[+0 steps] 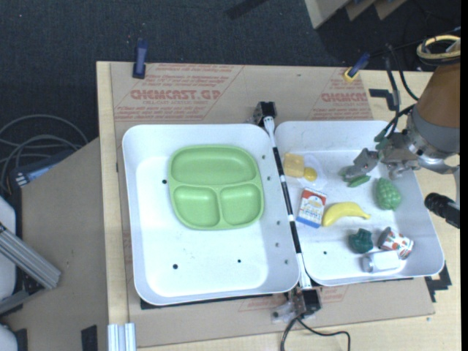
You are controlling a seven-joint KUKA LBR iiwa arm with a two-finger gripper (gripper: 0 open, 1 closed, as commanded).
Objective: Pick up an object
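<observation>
- While the arm reaches in from the right of the frame, its pincer (pixel 360 171) hangs over the upper part of the right bin (pixel 329 131), low and close to the bin floor; I judge this the approach step, with nothing lifted yet.
- Whether the pincer is apart or together I cannot tell; a sliver of green lies just under its tip, too small to name, and nothing is plainly between its tips.
- Candidates for the pick all lie in the right bin: a green bumpy fruit (pixel 388 194) just right of the pincer, a banana (pixel 345 212) below it, a yellow piece (pixel 297 167) to its left, a small red and white carton (pixel 311 208), a dark green toy (pixel 360 240) and a red and white packet (pixel 392 246) near the lower wall.
- The next move calls for settling on one item and dropping squarely over it.
- Room is fair around the banana; the packet sits tight to the bin's lower edge, the yellow piece near the centre divide.
- The left bin (pixel 146 218) holds a green divided tray (pixel 216 186), well apart on the counter (pixel 110 123).
</observation>
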